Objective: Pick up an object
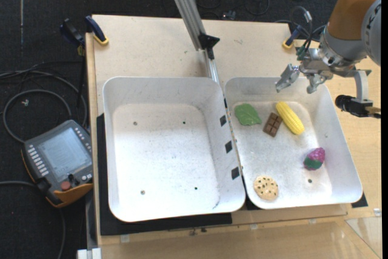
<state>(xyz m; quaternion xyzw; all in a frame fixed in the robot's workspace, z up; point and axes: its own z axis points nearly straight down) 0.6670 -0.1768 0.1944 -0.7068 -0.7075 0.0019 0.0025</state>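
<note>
— Where is the gripper [299, 79]?

— Above the far edge of the right bin [342, 136], near that bin's far right corner. Its two fingers are spread apart, nothing between them — one finger [286, 80] points toward the bin's middle, the other sits beside it to the right. The grey arm with its orange band [353, 13] reaches in from the bench's right edge.

— What lies in that bin?

— Five things. A yellow corn cob [290, 117] lies slantwise in the far half, just below the spread fingers and apart from them. Touching or almost touching its left side is a brown chocolate bar [273, 125]. Left of that, near the bin's left wall, a green leaf [247, 114] lies flat. Toward the right wall, nearer the front, sits a small magenta and green piece [314, 158] — I cannot tell what fruit or vegetable it is. A round cookie [265, 187] rests near the front left corner.

— And the other bin?

— The left bin [115, 148] sits beside the right one, their rims meeting along the middle. A metal pole [185, 2] slants up from the bench's far side. An orange clamp [96, 31] grips the bench's far left corner.
</note>
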